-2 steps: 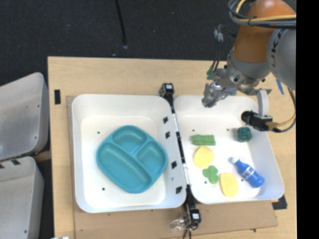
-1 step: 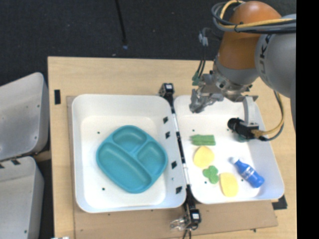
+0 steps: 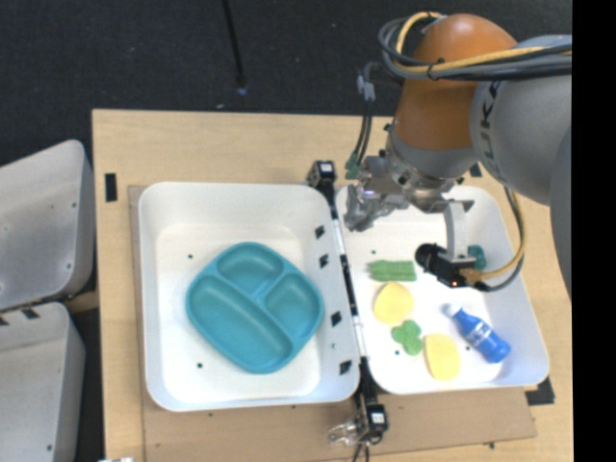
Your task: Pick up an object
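A teal divided plate point(image 3: 254, 305) lies in the left bin point(image 3: 154, 258); the right bin point(image 3: 520, 335) holds yellow pieces point(image 3: 393, 302), a blue bottle point(image 3: 478, 333), and the arm point(image 3: 452, 85) above.

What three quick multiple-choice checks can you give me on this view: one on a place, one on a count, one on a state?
1. Where does the teal divided tray lie?
A. in the left bin
B. in the right bin
C. on the bare bench

2. How many yellow pieces lie in the right bin?
A. none
B. two
C. four

3. How does the blue bottle sit?
A. upright on its base
B. lying on its side
C. propped on the bin wall

Answers:
1. A, the tray rests on the floor of the left bin, alone there.
2. B, one yellow piece lies under the green strip and another yellow piece lies near the front wall.
3. B, the bottle lies flat at a slant, white cap toward the back.
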Tool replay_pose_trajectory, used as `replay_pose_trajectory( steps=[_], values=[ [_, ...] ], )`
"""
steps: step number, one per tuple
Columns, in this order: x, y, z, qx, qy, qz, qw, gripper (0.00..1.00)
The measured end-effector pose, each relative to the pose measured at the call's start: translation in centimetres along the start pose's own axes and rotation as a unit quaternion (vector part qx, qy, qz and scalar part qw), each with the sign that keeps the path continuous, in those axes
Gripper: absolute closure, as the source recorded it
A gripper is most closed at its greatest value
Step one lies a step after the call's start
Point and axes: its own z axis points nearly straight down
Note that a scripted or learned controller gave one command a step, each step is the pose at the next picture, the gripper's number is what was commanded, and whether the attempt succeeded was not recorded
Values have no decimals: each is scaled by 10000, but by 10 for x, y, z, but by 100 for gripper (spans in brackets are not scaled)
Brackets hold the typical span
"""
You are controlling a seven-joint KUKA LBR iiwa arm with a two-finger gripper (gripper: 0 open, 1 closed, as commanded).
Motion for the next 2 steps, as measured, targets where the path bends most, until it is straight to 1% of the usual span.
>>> replay_pose_trajectory(
  steps=[1, 2],
  values=[
    [46, -26, 18, 12, -4, 0, 10000, 100],
    [44, -25, 17, -4, -6, 25, 10000, 0]
  ],
)
